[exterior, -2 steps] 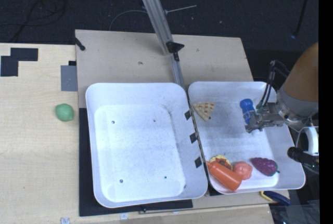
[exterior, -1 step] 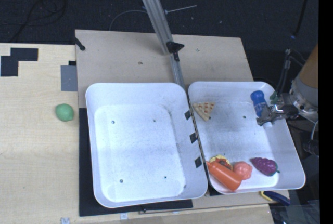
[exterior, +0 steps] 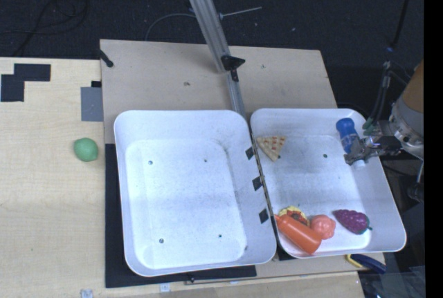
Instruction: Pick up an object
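The right bin (exterior: 325,179) holds a tan waffle-like wedge (exterior: 271,146) at its upper left. Along its near edge lie an orange carrot (exterior: 299,234), a red-orange tomato (exterior: 322,226) and a purple bunch of grapes (exterior: 352,220). A small blue object (exterior: 345,129) sits by the bin's upper right rim. My gripper (exterior: 360,151) reaches in from the right, just below and right of the blue object and close to it. Whether they touch is unclear.
The left bin (exterior: 183,186) stands beside the right one, with black clips along the shared rim. A green ball (exterior: 86,149) lies on the bench at the far left. A slanted aluminium bar (exterior: 211,20) rises behind the bins.
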Controlling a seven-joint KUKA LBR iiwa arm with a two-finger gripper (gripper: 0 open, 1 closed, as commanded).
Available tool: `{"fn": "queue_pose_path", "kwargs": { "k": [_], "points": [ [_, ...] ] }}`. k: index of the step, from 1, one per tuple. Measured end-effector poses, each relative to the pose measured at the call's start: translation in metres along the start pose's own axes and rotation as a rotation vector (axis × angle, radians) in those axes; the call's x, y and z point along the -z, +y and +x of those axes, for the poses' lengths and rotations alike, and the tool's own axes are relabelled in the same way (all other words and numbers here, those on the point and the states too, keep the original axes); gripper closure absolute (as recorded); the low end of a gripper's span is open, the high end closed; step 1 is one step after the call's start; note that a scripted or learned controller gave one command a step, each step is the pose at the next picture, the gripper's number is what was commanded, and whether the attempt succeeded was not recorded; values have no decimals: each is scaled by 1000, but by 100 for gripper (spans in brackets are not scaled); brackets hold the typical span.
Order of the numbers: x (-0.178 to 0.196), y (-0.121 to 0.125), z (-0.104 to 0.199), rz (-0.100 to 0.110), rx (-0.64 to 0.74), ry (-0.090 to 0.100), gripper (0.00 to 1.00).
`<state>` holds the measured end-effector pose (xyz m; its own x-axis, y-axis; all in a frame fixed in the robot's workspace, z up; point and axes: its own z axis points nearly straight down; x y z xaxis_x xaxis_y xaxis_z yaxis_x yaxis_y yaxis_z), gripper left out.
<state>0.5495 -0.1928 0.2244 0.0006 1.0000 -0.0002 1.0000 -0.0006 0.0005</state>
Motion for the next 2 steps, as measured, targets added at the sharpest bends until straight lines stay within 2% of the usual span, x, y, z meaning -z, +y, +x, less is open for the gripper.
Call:
{"fn": "queue_pose_path", "kwargs": {
  "k": [2],
  "points": [
    [16, 18, 107, 1, 4, 1, 100]
  ]
}}
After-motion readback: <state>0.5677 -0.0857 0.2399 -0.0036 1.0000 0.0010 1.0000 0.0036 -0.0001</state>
